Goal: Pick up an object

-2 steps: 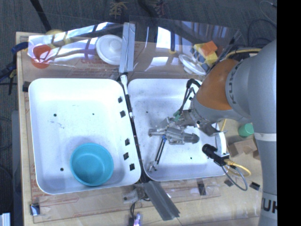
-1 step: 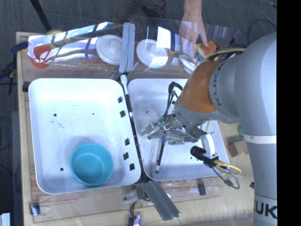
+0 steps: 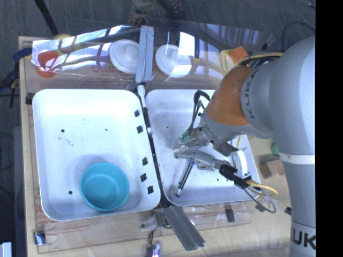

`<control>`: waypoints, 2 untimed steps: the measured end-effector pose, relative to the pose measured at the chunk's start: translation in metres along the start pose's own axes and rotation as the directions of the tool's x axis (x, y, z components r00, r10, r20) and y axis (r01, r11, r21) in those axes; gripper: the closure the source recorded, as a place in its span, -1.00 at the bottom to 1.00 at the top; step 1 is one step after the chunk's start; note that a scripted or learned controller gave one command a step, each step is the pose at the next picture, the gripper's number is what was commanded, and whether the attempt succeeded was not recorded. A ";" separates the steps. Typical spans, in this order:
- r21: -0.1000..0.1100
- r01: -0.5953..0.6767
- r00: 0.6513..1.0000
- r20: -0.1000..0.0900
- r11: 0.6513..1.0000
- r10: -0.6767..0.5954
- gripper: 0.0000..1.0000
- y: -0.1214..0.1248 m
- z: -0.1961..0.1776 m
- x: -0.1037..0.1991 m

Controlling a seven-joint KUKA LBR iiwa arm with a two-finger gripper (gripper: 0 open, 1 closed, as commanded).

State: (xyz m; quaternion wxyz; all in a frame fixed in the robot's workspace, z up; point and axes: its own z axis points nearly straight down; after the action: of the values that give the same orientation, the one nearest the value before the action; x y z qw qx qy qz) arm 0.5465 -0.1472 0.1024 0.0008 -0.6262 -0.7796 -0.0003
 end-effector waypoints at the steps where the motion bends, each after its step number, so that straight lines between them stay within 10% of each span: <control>1: 0.000 0.001 1.000 0.000 1.000 -0.001 -1.00 0.000 0.000 0.000; 2: 0.003 -0.033 0.999 -0.001 0.999 0.033 -1.00 -0.016 0.011 -0.024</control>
State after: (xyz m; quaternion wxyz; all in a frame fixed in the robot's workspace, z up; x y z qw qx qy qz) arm 0.5358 -0.1741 0.0917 0.0019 -0.6389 -0.7693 0.0005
